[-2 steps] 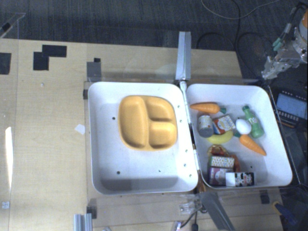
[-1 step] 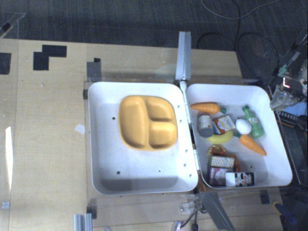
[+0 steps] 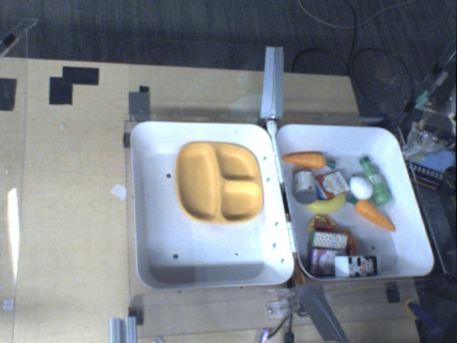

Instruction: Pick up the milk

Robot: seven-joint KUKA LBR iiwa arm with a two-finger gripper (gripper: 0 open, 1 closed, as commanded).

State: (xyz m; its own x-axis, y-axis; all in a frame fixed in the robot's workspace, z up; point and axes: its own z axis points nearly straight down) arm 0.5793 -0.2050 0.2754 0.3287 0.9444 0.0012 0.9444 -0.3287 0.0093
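Left bin (image 3: 153, 220) holding yellow divided tray (image 3: 218, 182), sitting near centre. Right bin (image 3: 403, 245) holding clutter (loose pile, so items lying any way). Milk (image 3: 357, 266) lying on side against near wall, touching snack box (image 3: 328, 243), carrot (image 3: 375, 215) lying just beyond. Gripper state: cannot tell. Judging pick not yet begun, milk resting in bin

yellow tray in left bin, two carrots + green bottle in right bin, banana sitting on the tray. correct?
Not quite: the banana is not on the yellow tray. The camera view shows it in the right bin, among the other items beside the can. The rest holds: the tray is in the left bin, and the two carrots and green bottle are in the right bin.
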